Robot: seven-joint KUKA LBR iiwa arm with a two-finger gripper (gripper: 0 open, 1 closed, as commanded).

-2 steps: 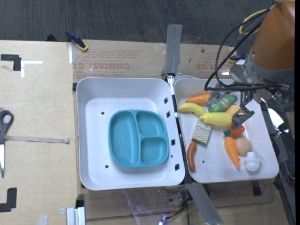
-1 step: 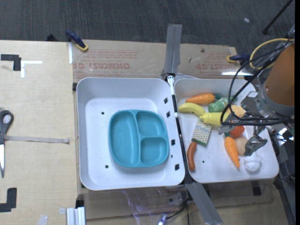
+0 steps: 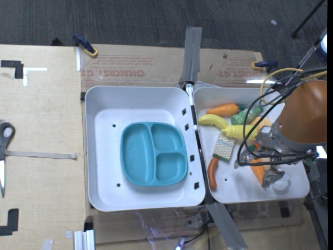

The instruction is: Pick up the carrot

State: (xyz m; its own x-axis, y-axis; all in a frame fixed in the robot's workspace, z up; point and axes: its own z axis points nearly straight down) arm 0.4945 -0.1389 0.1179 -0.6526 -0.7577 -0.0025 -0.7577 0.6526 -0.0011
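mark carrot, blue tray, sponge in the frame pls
carrot [image 3: 222,109]: camera view, middle of its orange body.
blue tray [image 3: 154,153]: camera view, ridge between its compartments.
sponge [image 3: 225,147]: camera view, centre of its speckled top face.

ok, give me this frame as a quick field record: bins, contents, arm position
left bin: holds a teal three-compartment plate
right bin: toy food, namely an orange carrot, a yellow banana, a green item, a corn cob, a speckled sponge-like block, a red-orange sausage
second orange piece: under the wrist, partly hidden
gripper: low over the right bin's near right part
grasp: cannot tell
arm: enters from right, orange band above wrist
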